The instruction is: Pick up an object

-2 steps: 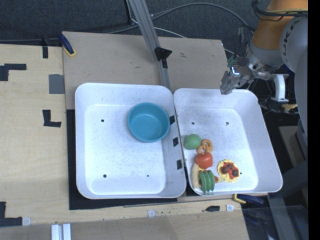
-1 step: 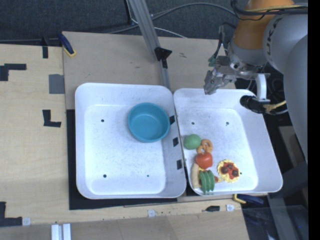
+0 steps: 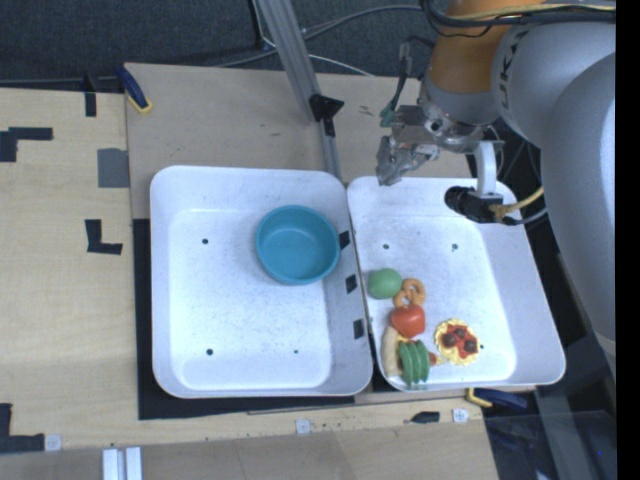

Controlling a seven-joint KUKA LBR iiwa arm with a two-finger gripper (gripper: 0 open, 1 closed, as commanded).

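My gripper (image 3: 392, 170) hangs above the far left corner of the right bin (image 3: 470, 258), well away from the toys. Nothing shows between its fingers. In the near left part of that bin lies a cluster of toy food: a green round piece (image 3: 384, 283), a small pretzel (image 3: 411, 291), a red tomato-like piece (image 3: 407, 320), a green pepper (image 3: 414, 360) on a yellowish piece (image 3: 389, 345), and a small pizza (image 3: 457, 340). A blue bowl (image 3: 297, 244) stands upright in the left bin (image 3: 200, 308), toward its far right.
A slanted metal pole (image 3: 300, 63) runs down to the bench just behind the gap between the bins. The grey arm with its orange band (image 3: 485, 3) fills the upper right. Black tape marks lie on the bench at the left.
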